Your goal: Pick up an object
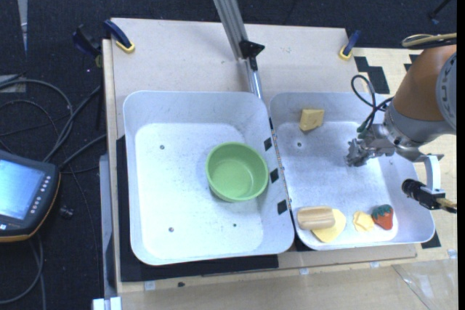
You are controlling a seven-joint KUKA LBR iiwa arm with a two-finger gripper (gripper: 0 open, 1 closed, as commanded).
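In the right bin (327,178) lie a yellow cheese-like wedge (312,119) near the back, a tan bread-roll piece (315,217) on a yellow slice (330,231) at the front, a small yellow chunk (362,221), and a red strawberry (383,217) with a green top. My gripper (355,155) hangs over the bin's right middle, pointing down toward bare floor, well apart from every item. Its fingertips look dark and bunched, and nothing shows between them.
A green bowl (236,171) sits in the left bin (167,178). A slanted metal pole (225,0) crosses from the top down to the divider between the bins. Blue-yellow clamps (118,36) hold the board corners. A pendant screen (22,192) lies at far left.
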